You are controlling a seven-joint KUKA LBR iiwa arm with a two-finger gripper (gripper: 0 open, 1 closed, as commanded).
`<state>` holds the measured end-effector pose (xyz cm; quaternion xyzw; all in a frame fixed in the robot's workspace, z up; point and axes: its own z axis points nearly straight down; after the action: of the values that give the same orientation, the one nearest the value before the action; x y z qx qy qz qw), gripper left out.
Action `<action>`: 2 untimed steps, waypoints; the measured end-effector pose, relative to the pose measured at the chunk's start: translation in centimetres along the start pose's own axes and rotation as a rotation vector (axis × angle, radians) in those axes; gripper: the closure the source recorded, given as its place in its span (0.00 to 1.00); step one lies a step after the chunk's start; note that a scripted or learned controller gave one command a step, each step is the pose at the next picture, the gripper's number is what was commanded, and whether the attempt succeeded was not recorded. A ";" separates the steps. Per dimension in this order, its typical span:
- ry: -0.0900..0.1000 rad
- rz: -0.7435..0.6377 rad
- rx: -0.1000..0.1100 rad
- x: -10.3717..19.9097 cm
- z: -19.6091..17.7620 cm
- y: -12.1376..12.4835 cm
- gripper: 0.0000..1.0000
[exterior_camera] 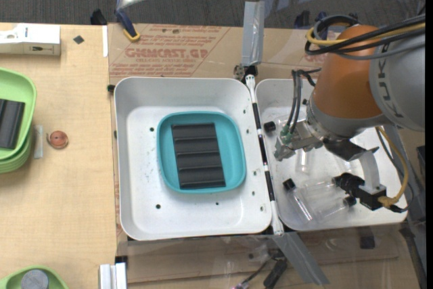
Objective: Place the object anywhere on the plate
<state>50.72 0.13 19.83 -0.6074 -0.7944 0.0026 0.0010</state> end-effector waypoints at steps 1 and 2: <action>0.000 0.001 0.000 0.0 0.0 0.0 0.00; -0.001 0.002 0.002 -0.2 -0.8 0.0 1.00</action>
<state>50.77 -0.06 20.64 -0.6081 -0.7939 0.0036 0.0009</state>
